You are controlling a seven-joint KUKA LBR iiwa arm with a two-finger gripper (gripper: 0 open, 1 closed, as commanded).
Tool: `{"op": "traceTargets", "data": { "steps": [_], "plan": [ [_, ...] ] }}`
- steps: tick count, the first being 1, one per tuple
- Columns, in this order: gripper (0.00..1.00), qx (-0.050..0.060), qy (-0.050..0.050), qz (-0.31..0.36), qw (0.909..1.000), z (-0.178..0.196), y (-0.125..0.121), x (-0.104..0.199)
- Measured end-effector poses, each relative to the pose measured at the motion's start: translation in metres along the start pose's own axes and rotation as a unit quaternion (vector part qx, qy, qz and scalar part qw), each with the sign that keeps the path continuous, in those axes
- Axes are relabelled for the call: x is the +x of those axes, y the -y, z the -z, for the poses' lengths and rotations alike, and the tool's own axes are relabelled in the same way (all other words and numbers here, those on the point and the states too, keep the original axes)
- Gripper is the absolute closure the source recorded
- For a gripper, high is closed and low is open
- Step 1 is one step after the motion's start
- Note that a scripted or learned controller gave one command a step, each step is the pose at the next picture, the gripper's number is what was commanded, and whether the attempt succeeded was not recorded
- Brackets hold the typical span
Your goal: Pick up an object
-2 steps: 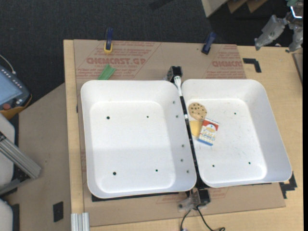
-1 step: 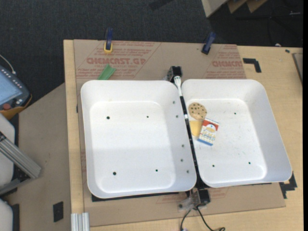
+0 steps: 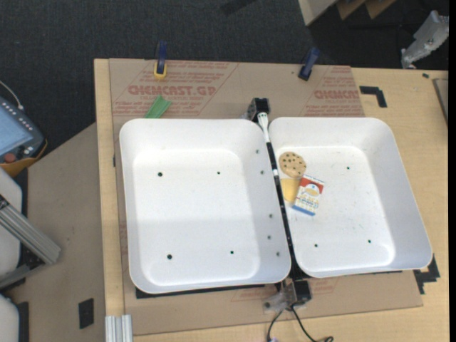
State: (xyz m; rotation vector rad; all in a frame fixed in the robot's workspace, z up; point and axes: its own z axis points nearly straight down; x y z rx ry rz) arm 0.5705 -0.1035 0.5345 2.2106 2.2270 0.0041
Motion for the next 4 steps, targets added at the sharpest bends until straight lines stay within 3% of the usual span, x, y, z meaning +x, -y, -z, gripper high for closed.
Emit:
{"op": "traceTargets", "data": {
  "steps": [2, 3, 4],
  "plan": [
    [0.00, 0.001, -0.003, 0.003, 1.0000, 0.000, -0.032, 0.261],
    [0.00, 0.003, 0.000, -0.008, 1.0000, 0.002, 0.044, 0.160],
    [0.00, 0.003, 0.000, -0.008, 1.0000, 0.002, 0.071, 0.087]
  ]
}}
